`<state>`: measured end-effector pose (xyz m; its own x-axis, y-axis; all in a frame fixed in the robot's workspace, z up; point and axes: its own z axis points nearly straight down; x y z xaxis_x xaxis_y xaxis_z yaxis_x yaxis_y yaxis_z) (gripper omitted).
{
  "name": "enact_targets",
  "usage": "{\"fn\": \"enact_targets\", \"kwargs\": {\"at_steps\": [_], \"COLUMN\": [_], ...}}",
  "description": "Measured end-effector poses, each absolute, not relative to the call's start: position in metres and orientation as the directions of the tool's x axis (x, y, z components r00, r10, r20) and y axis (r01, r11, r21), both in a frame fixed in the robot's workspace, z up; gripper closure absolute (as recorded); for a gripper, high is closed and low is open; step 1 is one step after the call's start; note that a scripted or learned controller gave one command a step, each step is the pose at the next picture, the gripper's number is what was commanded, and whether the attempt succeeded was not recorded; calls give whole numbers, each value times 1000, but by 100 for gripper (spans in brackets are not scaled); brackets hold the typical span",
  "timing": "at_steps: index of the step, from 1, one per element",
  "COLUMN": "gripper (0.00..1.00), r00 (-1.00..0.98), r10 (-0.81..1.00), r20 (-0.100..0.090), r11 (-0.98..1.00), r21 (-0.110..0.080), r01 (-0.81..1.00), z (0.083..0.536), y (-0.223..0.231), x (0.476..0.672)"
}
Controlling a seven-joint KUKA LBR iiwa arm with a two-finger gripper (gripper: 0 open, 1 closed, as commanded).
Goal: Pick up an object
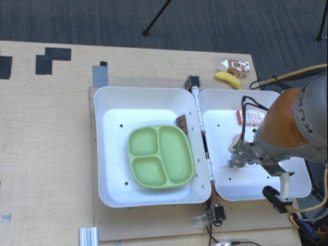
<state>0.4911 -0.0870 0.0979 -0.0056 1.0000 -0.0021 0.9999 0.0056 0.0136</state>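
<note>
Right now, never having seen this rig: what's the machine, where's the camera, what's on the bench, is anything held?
The grey machine with the orange band is a robot arm reaching in from the right. Its claw is down inside the right white bin. I cannot tell whether it holds anything; the arm hides much of that area.

The one camera is fixed above the bench, looking down at a slant on both bins.

The left white bin holds a green divided plate, with a small brown item by the plate's upper right edge. In the right bin, a red and white packet lies near the arm. Outside the bins, on the bench behind the right one, sit a banana and a small orange and white item.
</note>
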Motion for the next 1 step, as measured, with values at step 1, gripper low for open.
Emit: {"fn": "enact_targets", "kwargs": {"at_steps": [1], "gripper": [100], "r00": [-3], "r10": [1000], "r20": [1], "r11": [3], "r21": [8], "r01": [1000], "z": [87], "y": [-90], "x": [489]}}
